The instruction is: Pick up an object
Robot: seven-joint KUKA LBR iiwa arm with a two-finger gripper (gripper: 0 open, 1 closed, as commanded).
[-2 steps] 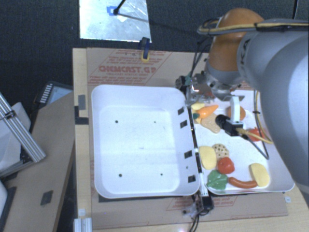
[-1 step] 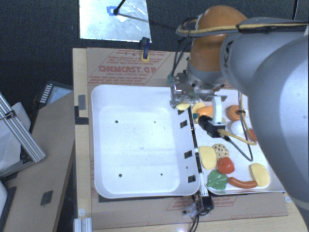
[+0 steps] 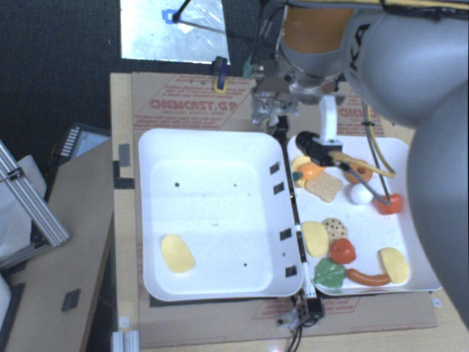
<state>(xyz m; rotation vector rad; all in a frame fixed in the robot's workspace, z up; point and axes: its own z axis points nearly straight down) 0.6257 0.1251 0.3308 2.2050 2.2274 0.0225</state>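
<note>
My gripper hangs over the far end of the divider between the two white bins, just above the rims. Nothing can be seen held in it. The left bin holds one pale yellow piece at its near left corner. In the right bin lie several toy foods: an orange piece, a tan cracker, a white egg, a red tomato, a yellow slice, a spotted cookie, a red fruit, a green leafy piece, a sausage and a yellow lemon.
The grey arm covers the upper right and overhangs the right bin's far side. A shiny sheet lies beyond the bins. A metal rail and a dark keypad sit to the left of the bench.
</note>
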